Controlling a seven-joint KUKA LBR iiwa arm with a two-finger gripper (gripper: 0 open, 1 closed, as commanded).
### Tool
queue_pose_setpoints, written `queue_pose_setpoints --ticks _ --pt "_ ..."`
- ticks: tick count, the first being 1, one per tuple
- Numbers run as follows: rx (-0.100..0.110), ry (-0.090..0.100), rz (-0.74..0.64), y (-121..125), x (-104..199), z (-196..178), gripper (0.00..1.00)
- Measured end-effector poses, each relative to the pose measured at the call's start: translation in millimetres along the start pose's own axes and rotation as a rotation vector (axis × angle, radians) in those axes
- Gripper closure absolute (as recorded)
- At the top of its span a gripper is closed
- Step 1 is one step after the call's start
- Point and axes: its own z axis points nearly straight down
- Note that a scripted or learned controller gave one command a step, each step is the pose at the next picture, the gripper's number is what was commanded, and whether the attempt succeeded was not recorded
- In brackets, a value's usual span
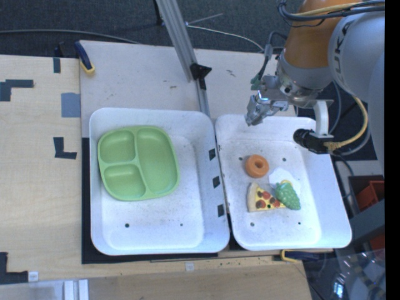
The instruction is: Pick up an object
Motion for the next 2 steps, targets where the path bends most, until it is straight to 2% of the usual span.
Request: queue_pose_setpoints --ticks 2 --pt "0.000 -0.002 0.004 -16 113 32 1.00"
